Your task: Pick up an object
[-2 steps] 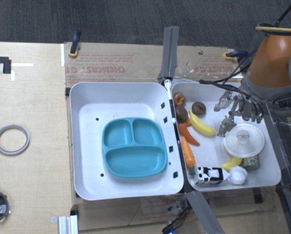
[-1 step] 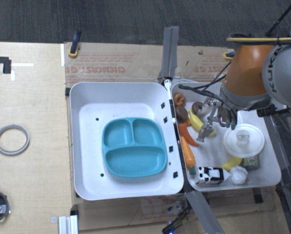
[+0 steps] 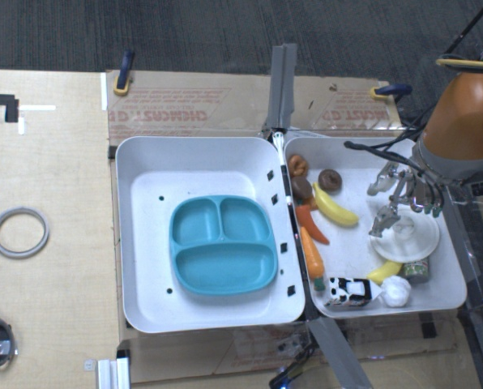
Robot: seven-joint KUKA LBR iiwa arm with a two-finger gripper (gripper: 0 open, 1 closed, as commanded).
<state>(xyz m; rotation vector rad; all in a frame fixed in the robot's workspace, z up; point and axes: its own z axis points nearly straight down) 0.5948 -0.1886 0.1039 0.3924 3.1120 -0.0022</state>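
The black-and-white toy (image 3: 347, 292) and the white ball (image 3: 395, 292) lie nearest the camera, at the front wall of the right bin (image 3: 363, 154), both below the end effector (image 3: 385, 203). The end effector hangs over that bin with its fingers (image 3: 379, 183) apart and nothing between them, above a clear round disc (image 3: 408, 237).

Any item will serve the task. The banana (image 3: 335, 206) lies just to its left, alone on bare floor, and looks the cleanest choice. The carrots (image 3: 310, 237) and the brown donut (image 3: 330, 179) further left crowd the divider, where a finger would likely strike the wall.

My advice: shift left until the fingers straddle the banana's middle, turn them across its length, descend to the bin floor, then close and lift straight. The curved skin may slip, so grip at the thickest part.

The left bin (image 3: 140, 217), far left of the end effector, carries a blue divided plate (image 3: 223, 245).
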